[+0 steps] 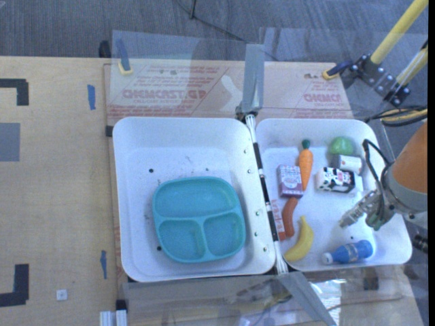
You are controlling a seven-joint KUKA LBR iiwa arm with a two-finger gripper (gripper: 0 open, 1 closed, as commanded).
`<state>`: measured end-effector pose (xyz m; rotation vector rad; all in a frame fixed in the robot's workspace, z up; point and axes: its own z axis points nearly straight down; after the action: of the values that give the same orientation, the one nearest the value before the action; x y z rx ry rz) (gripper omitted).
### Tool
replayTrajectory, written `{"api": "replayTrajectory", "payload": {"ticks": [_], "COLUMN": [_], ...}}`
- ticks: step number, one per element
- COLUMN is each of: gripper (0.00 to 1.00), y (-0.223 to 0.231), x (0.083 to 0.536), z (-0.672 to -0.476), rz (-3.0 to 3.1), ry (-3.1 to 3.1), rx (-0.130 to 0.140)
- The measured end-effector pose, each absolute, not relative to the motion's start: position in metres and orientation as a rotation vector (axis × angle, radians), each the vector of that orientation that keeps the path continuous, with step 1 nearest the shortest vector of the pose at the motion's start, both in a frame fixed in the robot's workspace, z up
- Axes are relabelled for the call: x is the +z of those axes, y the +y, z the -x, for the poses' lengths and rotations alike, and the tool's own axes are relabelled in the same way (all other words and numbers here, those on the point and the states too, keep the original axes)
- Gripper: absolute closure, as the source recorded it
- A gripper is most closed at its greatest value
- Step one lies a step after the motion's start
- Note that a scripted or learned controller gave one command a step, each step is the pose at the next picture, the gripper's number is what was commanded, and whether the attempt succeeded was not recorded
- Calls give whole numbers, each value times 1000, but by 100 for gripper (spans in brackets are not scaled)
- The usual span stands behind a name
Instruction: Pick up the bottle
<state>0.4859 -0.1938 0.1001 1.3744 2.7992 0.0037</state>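
Bottle (349,252) lies in right bin (319,129), right of banana (301,240).

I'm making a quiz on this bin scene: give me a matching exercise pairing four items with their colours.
Things:
1. bottle
2. carrot
3. divided plate
4. banana

Colours:
A. yellow
B. teal
C. orange with a green top
D. blue with a white cap

Pairs: 1-D, 2-C, 3-B, 4-A
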Motion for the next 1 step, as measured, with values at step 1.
{"api": "replayTrajectory", "payload": {"ticks": [1], "gripper": [0], "y": [-194], "x": [100], "z": [-486], "rz": [-1374], "ry": [2799], "rx": [4]}}
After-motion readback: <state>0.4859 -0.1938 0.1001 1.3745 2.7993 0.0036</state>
